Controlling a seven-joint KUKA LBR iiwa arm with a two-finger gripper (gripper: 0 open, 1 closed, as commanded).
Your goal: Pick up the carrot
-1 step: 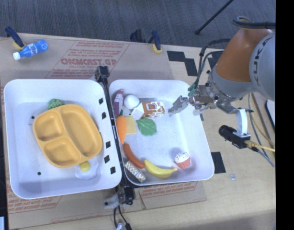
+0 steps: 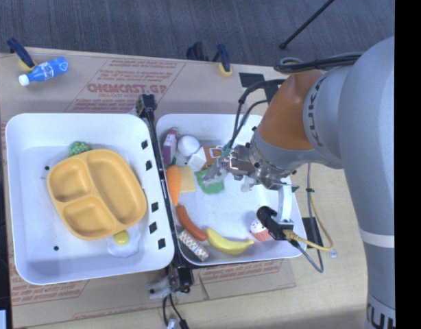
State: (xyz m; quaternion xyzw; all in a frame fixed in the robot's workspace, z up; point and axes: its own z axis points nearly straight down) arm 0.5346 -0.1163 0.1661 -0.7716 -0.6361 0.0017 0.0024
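The carrot (image 2: 173, 184) is an orange stick lying lengthwise against the left wall of the right bin (image 2: 231, 120), its tip pointing toward the front. My gripper (image 2: 226, 164) hangs over the middle of that bin, a short way right of the carrot and apart from it. It sits above a green toy (image 2: 212, 184) and a yellow slice (image 2: 188, 180). The grey arm with its orange band (image 2: 293, 115) covers the bin's right side.
Around the carrot lie a white ball (image 2: 188, 144), a small bottle (image 2: 169, 145), a sausage (image 2: 190, 221), a banana (image 2: 227, 242) and a cupcake (image 2: 260, 232). The left bin (image 2: 25, 252) holds a yellow divided plate (image 2: 97, 192), broccoli (image 2: 79, 147) and a fried egg (image 2: 123, 240).
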